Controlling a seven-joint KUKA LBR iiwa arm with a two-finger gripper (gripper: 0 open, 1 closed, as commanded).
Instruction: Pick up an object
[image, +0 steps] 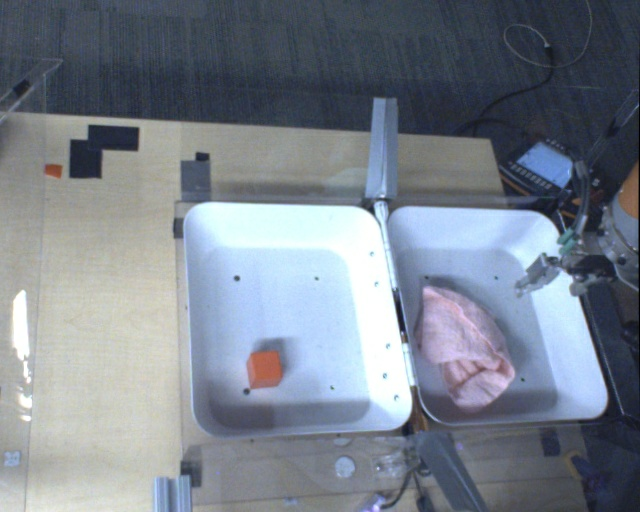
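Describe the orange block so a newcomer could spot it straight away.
Start at the left white bin of the two side by side. Near its front left corner sits the small orange block, alone on the bin floor. Its neighbour, the crumpled pink cloth, lies in the right bin.

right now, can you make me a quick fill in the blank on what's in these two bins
1. The orange block lies in the ____ bin.
2. The pink cloth lies crumpled in the ____ bin.
3. The gripper hangs over the right bin, up and to the ____ of the cloth.
4. The colour of both bins is ____.

Missing words: left; right; right; white
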